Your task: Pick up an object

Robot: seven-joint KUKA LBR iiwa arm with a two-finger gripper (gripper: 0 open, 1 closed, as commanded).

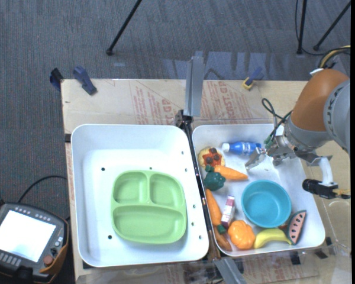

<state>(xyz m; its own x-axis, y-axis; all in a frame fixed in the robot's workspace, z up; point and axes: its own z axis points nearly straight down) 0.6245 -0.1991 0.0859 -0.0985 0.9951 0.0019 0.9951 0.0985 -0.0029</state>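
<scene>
The right bin (pixel 312 185) holds several toy foods. A blue and white bottle (pixel 242 147) lies at its far side, with a pizza slice (pixel 212 157), a carrot (pixel 231 173) and a green vegetable (pixel 213 180) on the left. A blue bowl (pixel 266 203) sits in the middle. A small pink-capped bottle (pixel 228 210), an orange pepper (pixel 241 234), a banana (pixel 272 237) and a watermelon slice (pixel 297 226) lie along the front. My gripper (pixel 257 158) hangs over the bin just right of the blue bottle, open, with nothing between its fingers.
The left bin (pixel 89 158) holds a green divided plate (pixel 148 207). A second long carrot (pixel 213 209) lies against the right bin's left wall. A metal post (pixel 194 90) stands behind the bins. A teach pendant (pixel 23 235) lies at the lower left.
</scene>
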